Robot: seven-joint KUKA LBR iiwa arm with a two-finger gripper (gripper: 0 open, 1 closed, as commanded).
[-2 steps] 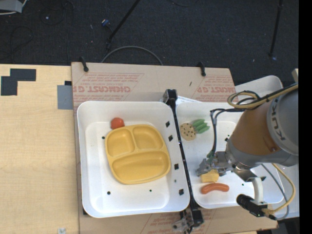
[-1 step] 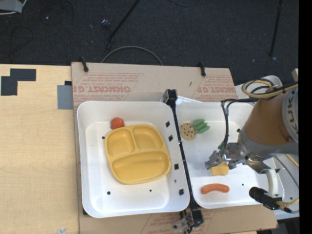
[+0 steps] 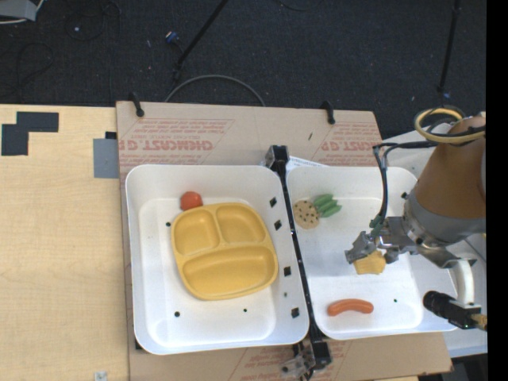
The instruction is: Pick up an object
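A small yellow block (image 3: 371,265) sits in the right bin (image 3: 397,189), on the side nearest the arm. The end effector (image 3: 367,250) is right on top of it, touching it at its upper edge. The block pokes out just below the grey metal tip. I cannot tell if the fingers are wide or closed, and I cannot tell if the block is truly held.

Below the yellow block, close to the front wall of the right bin, lies a little orange sausage (image 3: 350,307). Up and to the left of the yellow block is a round tan cookie (image 3: 305,213) with dark dots. A green leafy toy (image 3: 327,205) lies just beside the cookie, on its right.

Far to the left of the yellow block is the left bin (image 3: 151,292). A big yellow tray (image 3: 225,248) with three parts lies in it. A small red ball (image 3: 190,201) rests by the top left corner of that tray.

The two bins touch in the middle. They sit on a flat brown cardboard sheet (image 3: 238,133) on the tabletop (image 3: 55,244). The arm (image 3: 448,189) is to the right of the yellow block, with an orange band near its top.
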